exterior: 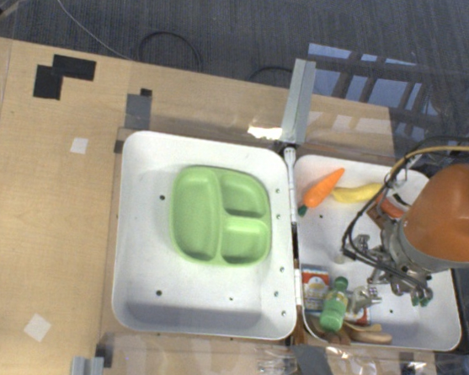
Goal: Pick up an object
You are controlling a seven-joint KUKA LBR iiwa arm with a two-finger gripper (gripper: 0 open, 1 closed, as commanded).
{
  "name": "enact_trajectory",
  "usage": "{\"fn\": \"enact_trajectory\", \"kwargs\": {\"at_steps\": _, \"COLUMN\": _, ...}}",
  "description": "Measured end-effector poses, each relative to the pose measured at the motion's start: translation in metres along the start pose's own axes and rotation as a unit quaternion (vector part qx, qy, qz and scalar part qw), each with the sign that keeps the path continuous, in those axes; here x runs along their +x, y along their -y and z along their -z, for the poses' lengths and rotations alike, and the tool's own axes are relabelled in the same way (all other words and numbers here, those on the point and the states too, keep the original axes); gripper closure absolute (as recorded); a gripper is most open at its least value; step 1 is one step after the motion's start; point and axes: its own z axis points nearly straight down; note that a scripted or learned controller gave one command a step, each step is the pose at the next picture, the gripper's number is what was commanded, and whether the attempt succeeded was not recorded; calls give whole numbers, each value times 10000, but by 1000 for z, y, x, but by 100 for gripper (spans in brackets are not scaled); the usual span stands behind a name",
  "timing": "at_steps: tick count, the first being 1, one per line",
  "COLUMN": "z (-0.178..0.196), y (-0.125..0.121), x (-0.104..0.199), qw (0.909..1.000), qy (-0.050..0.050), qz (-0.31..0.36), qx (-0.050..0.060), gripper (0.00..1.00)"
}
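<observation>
The arm (456,214) comes in from the right and bends down over the right bin (446,331); its big orange band sits on top and hides much of the wrist; the gripper (371,294) hangs low inside the bin, near the front; I cannot tell if it is squeezed tight or let go, because the metal parts and wires are in the way.

The things to pick up all lie in the right bin; a carrot (323,187) and a banana (357,192) rest near the back edge, just beside each other; a green bottle (334,305) lies near the front left corner, just beside the gripper; a small red and white packet (314,284) lies close to the bottle by the left wall; a tan thing (367,332) lies along the front wall, and I cannot tell what it is.

The left bin (140,230) holds a green tray (218,214) with three parts, sitting in the middle; there is white room all around the tray; the two bins touch along one long edge; the table (35,226) is bare wood to the left.
</observation>
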Motion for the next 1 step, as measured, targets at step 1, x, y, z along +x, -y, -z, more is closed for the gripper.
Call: {"fn": "enact_trajectory", "kwargs": {"at_steps": 1, "z": 13, "y": 1, "x": -3, "qw": 10000, "qy": 35, "qz": 17, "qx": 18, "gripper": 100}}
